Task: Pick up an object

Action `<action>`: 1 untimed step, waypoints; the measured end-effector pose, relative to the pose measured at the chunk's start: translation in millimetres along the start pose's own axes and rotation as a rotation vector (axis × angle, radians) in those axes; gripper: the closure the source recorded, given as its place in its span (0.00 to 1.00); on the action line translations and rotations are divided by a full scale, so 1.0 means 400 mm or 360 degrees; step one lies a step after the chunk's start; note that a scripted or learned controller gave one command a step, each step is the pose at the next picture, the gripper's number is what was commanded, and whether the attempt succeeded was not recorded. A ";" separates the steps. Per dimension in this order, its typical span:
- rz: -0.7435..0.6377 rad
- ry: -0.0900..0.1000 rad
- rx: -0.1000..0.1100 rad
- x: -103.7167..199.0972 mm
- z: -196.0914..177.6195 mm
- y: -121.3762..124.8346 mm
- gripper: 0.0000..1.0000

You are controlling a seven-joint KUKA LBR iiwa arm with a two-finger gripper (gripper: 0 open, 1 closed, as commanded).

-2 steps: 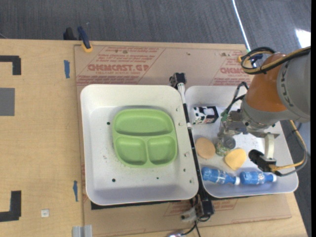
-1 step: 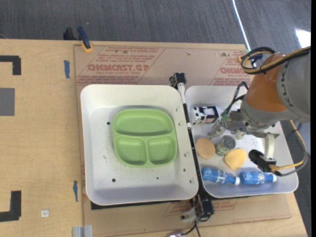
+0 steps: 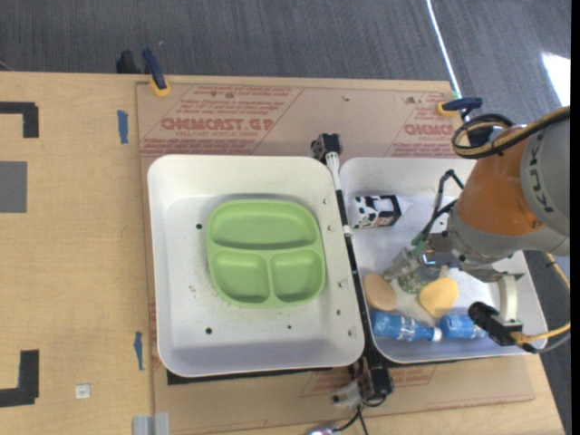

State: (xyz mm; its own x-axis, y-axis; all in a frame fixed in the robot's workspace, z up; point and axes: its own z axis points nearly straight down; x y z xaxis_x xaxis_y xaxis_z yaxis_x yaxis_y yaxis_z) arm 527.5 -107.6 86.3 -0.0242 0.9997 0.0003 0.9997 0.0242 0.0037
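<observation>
A tan wooden bench (image 3: 63, 270) fills the near and left of the scene, marked with black tape corners and short blue tape strips; on it lies a brown cardboard sheet (image 3: 272, 120) printed in red, held at its far edge by clamps; beyond it runs dark grey carpet (image 3: 272, 16) crossed by a pale line. Two white bins sit side by side on the sheet; the left bin (image 3: 177, 243) holds a green divided plate (image 3: 265, 250); the right bin (image 3: 535, 311) holds a black-and-white box (image 3: 376, 210) at its far side, a tan egg-shaped piece (image 3: 380, 292), a yellow piece (image 3: 439, 295) and a blue bottle (image 3: 426, 329) lying along the near wall. The gripper (image 3: 412, 268) hangs low over the right bin, just beside the tan and yellow pieces; whether it is open or closed cannot be told.
</observation>
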 end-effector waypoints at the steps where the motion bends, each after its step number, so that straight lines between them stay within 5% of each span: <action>1: 0.0000 0.0000 -0.0004 0.001 -0.026 0.002 1.00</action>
State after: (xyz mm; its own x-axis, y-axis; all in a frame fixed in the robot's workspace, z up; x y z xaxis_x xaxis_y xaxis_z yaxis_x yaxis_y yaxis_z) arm 528.4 -107.2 96.6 -0.0241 0.9997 0.0004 0.9997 0.0241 0.0063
